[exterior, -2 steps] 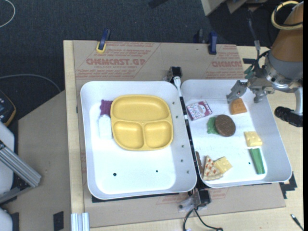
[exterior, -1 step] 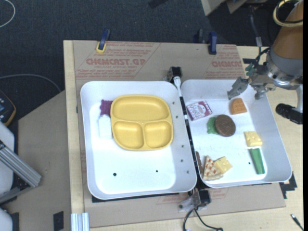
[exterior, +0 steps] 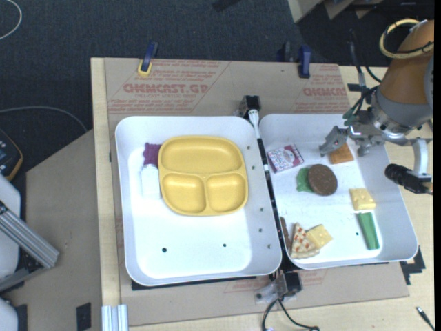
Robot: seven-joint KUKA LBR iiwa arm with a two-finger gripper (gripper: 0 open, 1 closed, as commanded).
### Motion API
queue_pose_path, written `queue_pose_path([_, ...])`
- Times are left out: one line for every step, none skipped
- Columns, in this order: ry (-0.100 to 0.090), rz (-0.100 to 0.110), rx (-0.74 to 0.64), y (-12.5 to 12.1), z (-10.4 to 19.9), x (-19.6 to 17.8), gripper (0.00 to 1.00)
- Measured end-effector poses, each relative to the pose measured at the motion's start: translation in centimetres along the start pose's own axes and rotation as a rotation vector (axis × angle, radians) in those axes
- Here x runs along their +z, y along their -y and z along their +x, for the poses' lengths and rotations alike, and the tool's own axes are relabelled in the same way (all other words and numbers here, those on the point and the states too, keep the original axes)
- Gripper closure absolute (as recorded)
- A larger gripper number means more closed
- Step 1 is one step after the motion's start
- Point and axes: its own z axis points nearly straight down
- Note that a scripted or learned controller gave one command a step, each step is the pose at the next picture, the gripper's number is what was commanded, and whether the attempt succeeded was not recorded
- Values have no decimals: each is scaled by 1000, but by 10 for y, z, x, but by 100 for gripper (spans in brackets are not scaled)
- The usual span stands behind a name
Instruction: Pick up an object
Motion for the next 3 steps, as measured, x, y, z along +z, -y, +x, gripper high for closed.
queue_pose_path([0,-1,-3,-10,0,51,0])
queue_pose_path([4,-9,-3,-12,0,68,0])
queue_pose_path([11,-22,-2,-15,-2,53,100])
